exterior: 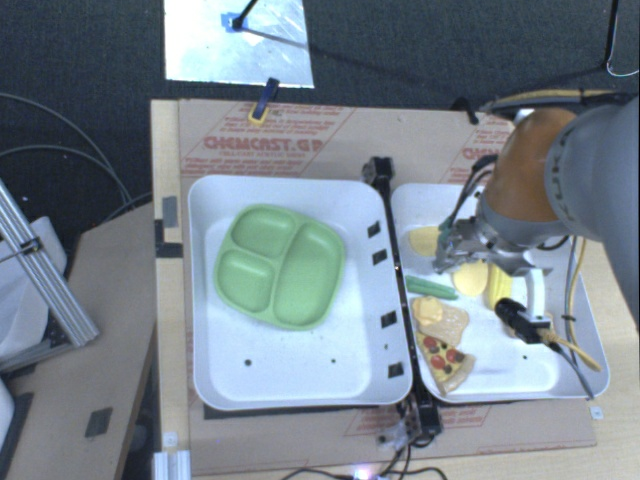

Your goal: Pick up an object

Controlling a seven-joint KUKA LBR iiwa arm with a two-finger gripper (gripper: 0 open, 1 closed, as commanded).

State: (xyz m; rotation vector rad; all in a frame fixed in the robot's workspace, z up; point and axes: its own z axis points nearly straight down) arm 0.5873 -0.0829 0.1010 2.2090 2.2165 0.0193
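On my feed the left bin [210, 368] held a green divided plate [280, 266], lying flat toward its upper middle. Across the black divider, the right bin [520, 373] carried the toy food: a pale yellow piece [423, 239] near the top, a green bean-like stick [431, 287] below it, then a slice of bread [442, 317] and a pizza slice [447, 360] touching it near the bin's front. The gripper [458, 251] hung low over yellow pieces [485, 280] just right of the green stick; I could not tell its state from my view.
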